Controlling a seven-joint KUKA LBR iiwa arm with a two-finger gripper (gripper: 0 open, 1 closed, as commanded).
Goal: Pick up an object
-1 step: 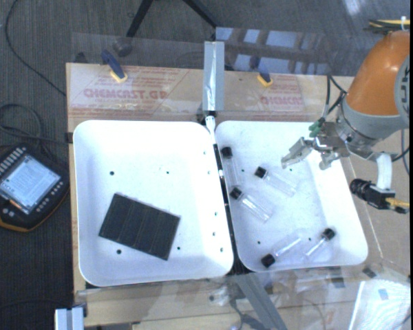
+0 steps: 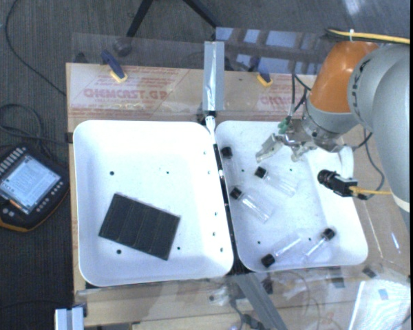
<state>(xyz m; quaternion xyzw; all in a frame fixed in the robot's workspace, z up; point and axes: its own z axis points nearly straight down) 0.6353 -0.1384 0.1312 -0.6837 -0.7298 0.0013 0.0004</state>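
Several clear vials with black caps lie in the right bin [image 2: 344, 249]. One vial [image 2: 277, 181] rests just below my gripper [image 2: 282, 152], and another vial [image 2: 252, 204] lies further left. Two more vials [image 2: 282, 250] [image 2: 318, 243] lie near the front wall. My gripper hovers over the bin's back part, open, its fingers spread with nothing between them. A dark grey ribbed flat pad [image 2: 139, 225] lies in the left bin [image 2: 110, 143].
A small black cap [image 2: 226, 151] sits by the wall between the two bins. A black connector with a yellow cable [image 2: 334, 181] hangs off the arm over the right bin's right side. A handheld controller [image 2: 24, 184] lies on the floor at the left.
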